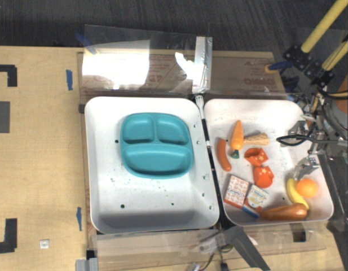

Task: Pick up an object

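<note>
Materials as I saw them on the bench

The teal tray (157,144) looked like smooth, slightly glossy plastic, and both white bins (100,202) seemed matt plastic, speckled dark in places. The toy carrot (236,135), sausage (223,154) and banana (295,192) had a shiny plastic skin, while the two small boxes (237,191) appeared to be printed card. I read the bench top (38,151) as bare matt wood, with clear glossy sheeting (142,66) behind the bins.

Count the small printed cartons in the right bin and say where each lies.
2. One small printed carton with a red-and-white face lies near the front of the right white bin; a second small printed carton with blue edging lies right beside it. Nothing suggests others are hidden.
</note>
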`<move>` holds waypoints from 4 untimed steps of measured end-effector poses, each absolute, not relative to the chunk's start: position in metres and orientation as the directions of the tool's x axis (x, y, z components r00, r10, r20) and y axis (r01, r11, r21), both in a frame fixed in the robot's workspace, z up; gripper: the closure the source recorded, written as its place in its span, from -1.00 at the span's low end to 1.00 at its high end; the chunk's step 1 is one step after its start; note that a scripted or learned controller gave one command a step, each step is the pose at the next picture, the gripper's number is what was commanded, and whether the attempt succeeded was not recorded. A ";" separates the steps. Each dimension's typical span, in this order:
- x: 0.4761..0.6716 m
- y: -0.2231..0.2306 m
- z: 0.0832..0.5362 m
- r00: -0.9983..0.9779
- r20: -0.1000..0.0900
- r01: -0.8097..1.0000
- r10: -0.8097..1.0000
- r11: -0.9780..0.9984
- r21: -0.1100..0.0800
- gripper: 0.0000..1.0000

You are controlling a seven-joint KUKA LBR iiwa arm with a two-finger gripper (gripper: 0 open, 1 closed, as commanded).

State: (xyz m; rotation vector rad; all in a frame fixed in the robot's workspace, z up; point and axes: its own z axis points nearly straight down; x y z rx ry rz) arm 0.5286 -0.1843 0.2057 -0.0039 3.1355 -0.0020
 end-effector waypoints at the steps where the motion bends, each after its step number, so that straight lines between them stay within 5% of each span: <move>1: 0.492 -0.182 0.097 -0.994 -0.012 0.112 0.112 0.994 -0.002 -1.00; 2: 0.496 -0.209 0.089 -0.986 -0.020 0.164 0.164 0.987 0.003 -1.00; 3: 0.586 -0.165 0.089 -0.975 -0.013 0.220 0.220 0.975 0.003 -1.00; 4: 0.648 -0.141 0.091 -0.996 0.018 0.091 0.091 0.996 -0.005 -1.00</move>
